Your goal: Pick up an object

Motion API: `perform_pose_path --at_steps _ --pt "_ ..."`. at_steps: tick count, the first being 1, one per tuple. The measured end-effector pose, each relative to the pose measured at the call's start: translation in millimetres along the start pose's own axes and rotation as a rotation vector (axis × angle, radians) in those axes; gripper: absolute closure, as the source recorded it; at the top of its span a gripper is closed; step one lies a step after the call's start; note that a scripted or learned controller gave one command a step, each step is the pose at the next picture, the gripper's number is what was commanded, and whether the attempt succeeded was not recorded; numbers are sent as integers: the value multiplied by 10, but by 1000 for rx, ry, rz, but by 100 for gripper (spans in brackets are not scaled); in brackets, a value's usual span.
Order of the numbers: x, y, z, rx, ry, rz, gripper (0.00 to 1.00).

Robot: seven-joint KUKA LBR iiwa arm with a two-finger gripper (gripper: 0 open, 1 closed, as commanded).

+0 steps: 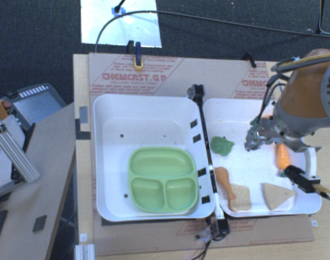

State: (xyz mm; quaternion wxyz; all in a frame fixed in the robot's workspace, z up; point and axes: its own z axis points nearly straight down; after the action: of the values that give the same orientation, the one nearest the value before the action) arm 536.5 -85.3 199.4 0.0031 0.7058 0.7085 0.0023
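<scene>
Gripper (255,141) low over right bin (238,108), just right of green toy (222,145); finger state unclear. Carrot (283,156) right of gripper. Green tray (163,178) in left bin (146,104).

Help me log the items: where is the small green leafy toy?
The small green leafy toy lies in the right white bin, near its left wall, left of the gripper.

we've got the bench (81,161) with a cardboard sheet (170,75) laid on it | two white bins side by side on that: left bin (111,145) and right bin (230,112) touching down the middle | yellow clamp (138,56) at the sheet's far edge
</scene>
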Motion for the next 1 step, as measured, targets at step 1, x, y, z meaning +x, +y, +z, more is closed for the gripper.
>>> perform_pose_path --at_steps 1 --pt "427 133 -12 5 3 -5 100"
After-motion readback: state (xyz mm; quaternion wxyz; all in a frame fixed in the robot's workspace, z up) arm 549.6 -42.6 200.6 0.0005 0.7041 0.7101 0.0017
